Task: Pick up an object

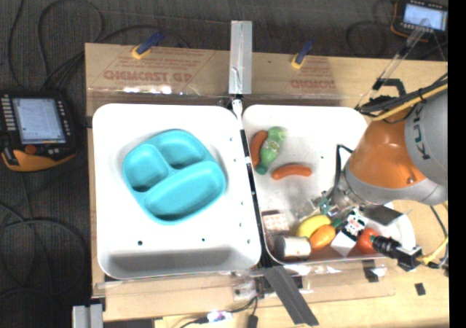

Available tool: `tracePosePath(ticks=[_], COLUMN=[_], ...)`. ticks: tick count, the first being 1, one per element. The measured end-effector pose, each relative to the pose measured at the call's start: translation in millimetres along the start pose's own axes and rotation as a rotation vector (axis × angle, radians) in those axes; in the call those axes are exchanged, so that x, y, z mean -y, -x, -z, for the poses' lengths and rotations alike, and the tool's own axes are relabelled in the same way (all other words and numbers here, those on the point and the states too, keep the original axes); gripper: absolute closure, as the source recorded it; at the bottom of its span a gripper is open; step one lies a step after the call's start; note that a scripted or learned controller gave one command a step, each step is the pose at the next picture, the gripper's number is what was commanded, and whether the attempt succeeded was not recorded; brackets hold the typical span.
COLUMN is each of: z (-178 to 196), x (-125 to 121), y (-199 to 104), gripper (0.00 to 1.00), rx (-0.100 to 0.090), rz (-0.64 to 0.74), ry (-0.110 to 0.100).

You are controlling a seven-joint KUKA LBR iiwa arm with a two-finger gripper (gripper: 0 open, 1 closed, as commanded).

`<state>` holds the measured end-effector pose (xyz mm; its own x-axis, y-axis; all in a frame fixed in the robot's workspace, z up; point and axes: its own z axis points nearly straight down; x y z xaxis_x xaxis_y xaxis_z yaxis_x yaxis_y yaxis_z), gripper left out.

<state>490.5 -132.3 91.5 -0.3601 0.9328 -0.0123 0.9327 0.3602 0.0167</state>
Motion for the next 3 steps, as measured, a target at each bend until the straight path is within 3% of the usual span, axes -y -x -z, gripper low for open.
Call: tracePosePath(ticks=[1, 2, 3], z=[88, 125, 130], x=[-46, -134, -134], y=[-69, -87, -86], gripper=[1.00, 1.00, 1.00], rx=[-0.012, -0.008, -0.004], rz=[-0.190, -0.180, -0.180], ry=[-0.026, -0.025, -0.033])
